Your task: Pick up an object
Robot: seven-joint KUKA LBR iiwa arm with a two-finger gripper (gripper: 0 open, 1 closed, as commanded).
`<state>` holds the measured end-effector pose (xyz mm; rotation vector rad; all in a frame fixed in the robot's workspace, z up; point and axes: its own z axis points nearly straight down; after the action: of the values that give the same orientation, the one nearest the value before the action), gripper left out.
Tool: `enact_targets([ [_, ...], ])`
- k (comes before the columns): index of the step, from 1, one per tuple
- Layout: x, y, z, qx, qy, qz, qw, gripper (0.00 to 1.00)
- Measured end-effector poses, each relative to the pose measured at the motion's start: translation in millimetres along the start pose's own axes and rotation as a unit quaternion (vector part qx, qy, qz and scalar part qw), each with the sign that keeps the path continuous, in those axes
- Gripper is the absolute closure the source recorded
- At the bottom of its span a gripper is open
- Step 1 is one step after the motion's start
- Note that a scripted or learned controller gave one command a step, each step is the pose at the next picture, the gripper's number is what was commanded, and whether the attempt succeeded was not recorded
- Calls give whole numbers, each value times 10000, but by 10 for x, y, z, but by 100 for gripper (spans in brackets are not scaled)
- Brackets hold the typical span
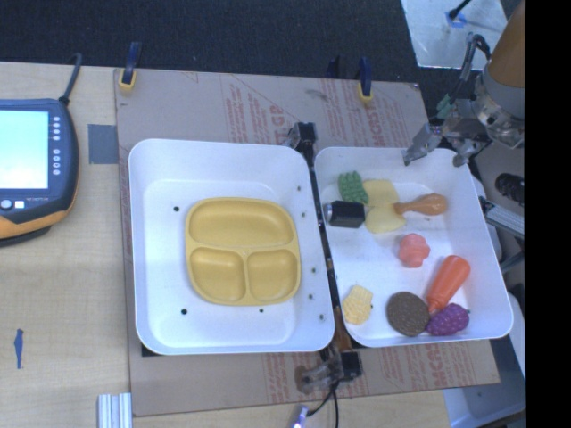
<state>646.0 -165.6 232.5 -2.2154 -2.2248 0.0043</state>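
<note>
The right bin (482, 239) holds several toy foods: a green piece (352, 186), a pale yellow slab (382, 207), a drumstick (423, 206), a black block (345, 213), a pink piece (412, 250), a carrot (448, 280), a yellow corn piece (358, 305), a brown disc (408, 313) and purple grapes (449, 319). My gripper (437, 154) hovers over the bin's far right rim, above and behind the drumstick. Its fingers are spread open with nothing between them.
The left bin (152, 239) carries a yellow three-compartment plate (243, 250). A teach pendant (27, 163) lies at the far left on the bench. Blue clamps (364, 77) hold the cardboard sheet at the back edge.
</note>
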Motion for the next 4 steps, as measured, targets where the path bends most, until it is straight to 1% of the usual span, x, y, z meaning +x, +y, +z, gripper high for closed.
enact_targets([
  [1,-396,-545,1002,11,-2,-1,10000,0],
  [2,-46,-835,1415,5,1,-6,10000,0],
  [3,-45,-1428,1417,4,3,-9,10000,0],
  [4,240,-1083,1412,-3,1,-14,10000,0],
])
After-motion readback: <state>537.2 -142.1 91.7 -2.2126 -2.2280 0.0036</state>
